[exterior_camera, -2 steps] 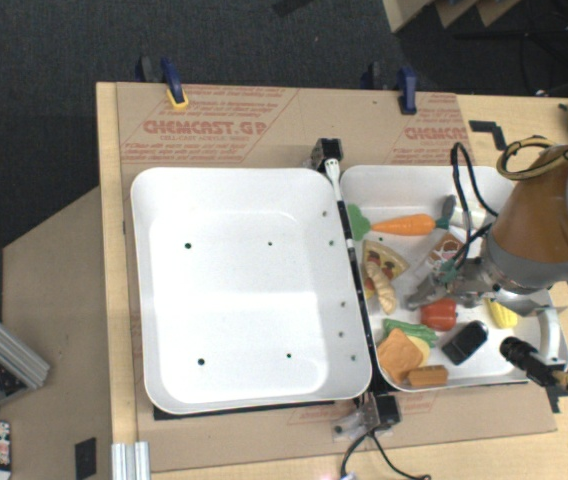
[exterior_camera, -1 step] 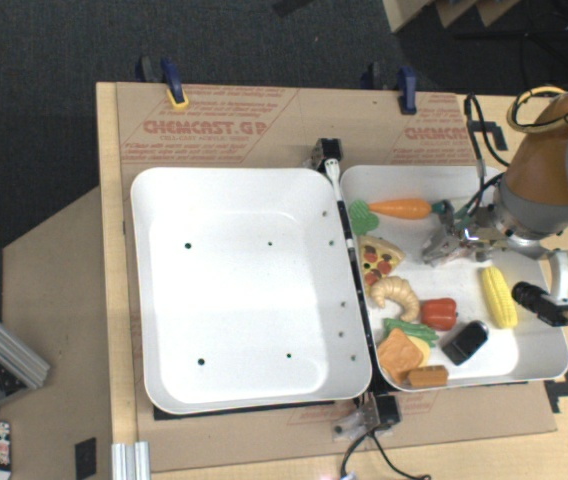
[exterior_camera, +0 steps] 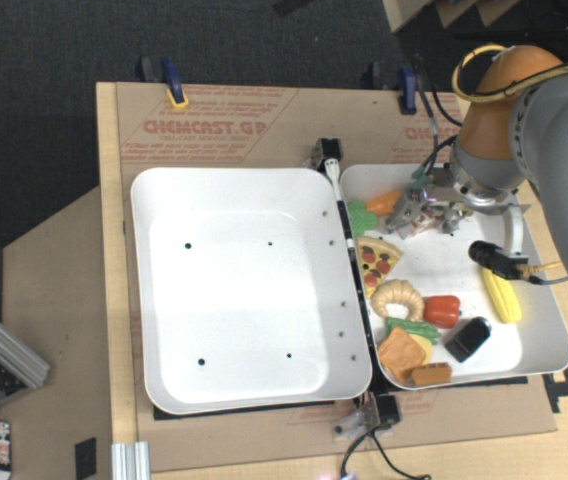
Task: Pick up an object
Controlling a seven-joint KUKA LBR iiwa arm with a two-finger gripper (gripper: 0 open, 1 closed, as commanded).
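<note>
You have the arm (exterior_camera: 534, 98) reaching in from the right, wrist bent down over the far part of the right bin (exterior_camera: 549, 343); the left bin (exterior_camera: 234, 288) beside it lies bare and white. The gripper (exterior_camera: 426, 211) hangs low just right of the carrot (exterior_camera: 385, 203) and the green piece (exterior_camera: 360, 215), but the metal there is a blur, so you cannot tell whether it is apart or together, and nothing plainly sits in it. The likely pick, in my judgement, is the carrot, which lies in the far left corner of the right bin, hard by the wall shared with the left bin. That is the main risk: a descent there could catch the rim or nudge the carrot under the green piece and come up with nothing. The cable loop (exterior_camera: 479, 63) over the wrist could also drag if the wrist turns far. Toward the near left side the pizza slice (exterior_camera: 376, 258), croissant (exterior_camera: 397, 297), tomato (exterior_camera: 443, 310) and bread (exterior_camera: 404, 349) crowd together, some touching, so a grab there may pinch two things or none. The corn (exterior_camera: 502, 295) lies alone at the right, with a black piece (exterior_camera: 467, 338) nearer. Your open room is the bare floor in the middle of the right bin, between gripper and corn.
</note>
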